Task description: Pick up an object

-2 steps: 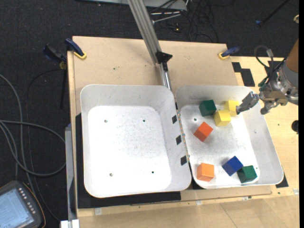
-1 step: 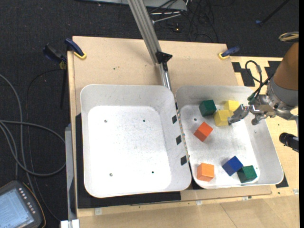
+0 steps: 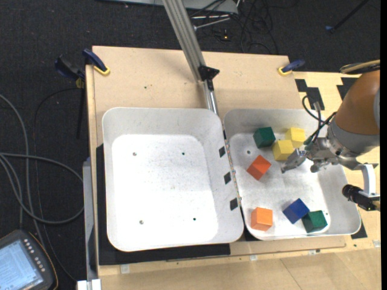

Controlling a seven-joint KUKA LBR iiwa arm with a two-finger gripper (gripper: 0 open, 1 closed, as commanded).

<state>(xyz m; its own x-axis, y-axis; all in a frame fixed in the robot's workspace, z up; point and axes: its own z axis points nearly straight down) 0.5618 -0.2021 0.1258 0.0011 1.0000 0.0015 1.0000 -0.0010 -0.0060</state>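
The right bin (image 3: 334, 199) holds several cubes. At its back lie a green cube (image 3: 263, 137) and two yellow cubes (image 3: 297, 135) (image 3: 282, 149). An orange cube (image 3: 259, 167) sits mid-left. Along the front are another orange cube (image 3: 262, 218), a blue cube (image 3: 295, 211) and a green cube (image 3: 315, 221). My gripper (image 3: 304, 162) hangs over the middle of this bin, just right of the nearer yellow cube, its fingers spread apart with nothing between them.
The left bin (image 3: 163, 174) stands beside the right one, with a row of black clips along the shared edge. A slanted metal pole (image 3: 187, 35) crosses the back of the bench. Clamps sit at the back corners.
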